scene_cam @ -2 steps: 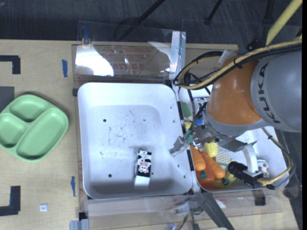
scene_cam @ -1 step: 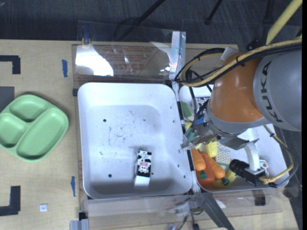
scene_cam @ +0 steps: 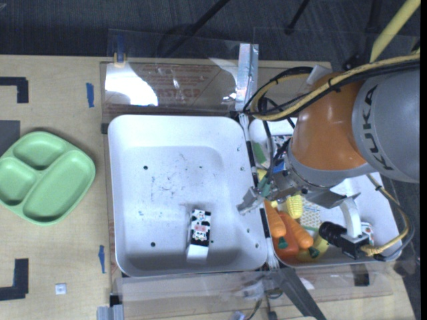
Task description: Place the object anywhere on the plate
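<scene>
A pale wooden worktop [scene_cam: 60, 72] fills the left and middle of the view, marked with black corner shapes and short strips of blue tape. Beyond its far edge lies a dark carpeted floor [scene_cam: 80, 5] crossed by thin black stand legs. A clear plastic sheet [scene_cam: 173, 82] stands along the far side of the bins, catching glare.

On the worktop well to the left of the bins sits a light green plate [scene_cam: 45, 177] with three compartments — nothing lies in any of them.

The left bin [scene_cam: 133, 139] is shallow and white, its floor scuffed with faint marks. In it, near the front wall and a little right of centre, lies a small block-like object [scene_cam: 199, 233] printed black and white, with a white end toward the front.

The right bin [scene_cam: 390, 212] is mostly covered by the arm [scene_cam: 347, 139], whose grey body and orange band hang over it. At the bin's near left corner lies a heap of toy food: orange carrots [scene_cam: 293, 229], a yellow corn cob [scene_cam: 293, 207] and some green bits.

The pincer [scene_cam: 261, 195] hangs at the divide between the two bins, just above that heap; whether its tips are parted or closed I cannot tell, and the printed block lies apart from it in the other bin.
</scene>
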